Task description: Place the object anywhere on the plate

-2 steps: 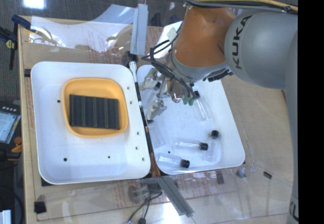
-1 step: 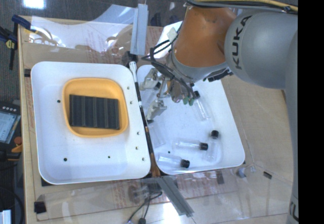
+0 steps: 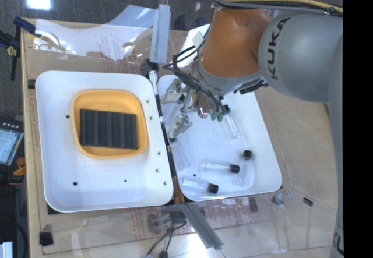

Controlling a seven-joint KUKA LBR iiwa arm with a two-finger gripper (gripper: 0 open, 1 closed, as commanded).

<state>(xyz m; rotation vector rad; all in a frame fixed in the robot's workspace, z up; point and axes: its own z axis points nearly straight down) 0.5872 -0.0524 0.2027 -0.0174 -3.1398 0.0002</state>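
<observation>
A yellow plate (image 3: 108, 98) with a dark ridged insert (image 3: 109, 129) lies in the left bin (image 3: 58, 181). Several clear vials with black caps lie in the right bin (image 3: 265, 152): one (image 3: 220, 166) near the middle front, one (image 3: 199, 184) at the front left, and a black cap (image 3: 247, 155) to the right. Another clear vial (image 3: 231, 126) lies just right of my gripper. My gripper (image 3: 184, 111) hangs low over the right bin's upper left part, close to the divider between the bins. It is apart from the plate.
The grey arm with its orange band (image 3: 233, 41) covers the right bin's far end. A metal bar (image 3: 160, 32) and clear plastic sheeting (image 3: 87, 41) lie behind the bins. Loose brackets (image 3: 201, 230) lie on the bench in front.
</observation>
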